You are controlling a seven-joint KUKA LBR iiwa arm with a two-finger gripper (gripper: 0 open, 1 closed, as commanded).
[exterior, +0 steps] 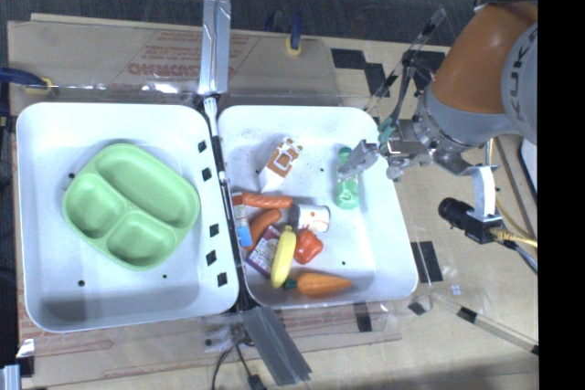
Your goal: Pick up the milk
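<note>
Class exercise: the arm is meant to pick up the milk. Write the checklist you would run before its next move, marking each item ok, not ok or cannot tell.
1. Milk carton located in the right bin: ok.
2. Carton free of neighbours: ok, it lies apart from the sausage.
3. Gripper above the carton: not ok, it hangs beside the green bottle.
4. Fingers open: cannot tell.
5. Carton upright: not ok, it lies tilted.

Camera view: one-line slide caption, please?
Grey arm's end effector above the green bottle in the right white bin, small white-and-orange milk carton nearby; green divided plate left.
</note>
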